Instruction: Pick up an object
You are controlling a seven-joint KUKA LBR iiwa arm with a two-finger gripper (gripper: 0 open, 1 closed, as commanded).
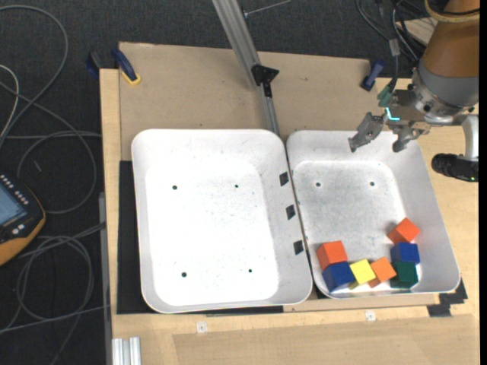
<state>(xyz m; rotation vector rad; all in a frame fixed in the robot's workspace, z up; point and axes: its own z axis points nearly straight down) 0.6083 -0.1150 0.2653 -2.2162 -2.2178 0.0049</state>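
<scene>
Several small blocks lie clustered in the near right corner of the right bin [335, 158]: an orange block [331, 252], a blue block [339, 275], a yellow block [363, 271], a second orange block [383, 268], a green block [405, 275], another blue block [405, 253] and a third orange block [405, 230]. My gripper [383, 136] hangs over the bin's far edge, well above and behind the blocks. Its two fingers [364, 134] are spread apart with nothing between them.
The left bin [152, 204] sits beside the right one, joined by black clips [290, 211]. A metal pole [242, 40] slants up from the bench's back. Blue clamps [126, 65] hold the board's corners. Cables and a handheld device [15, 211] lie on the floor at left.
</scene>
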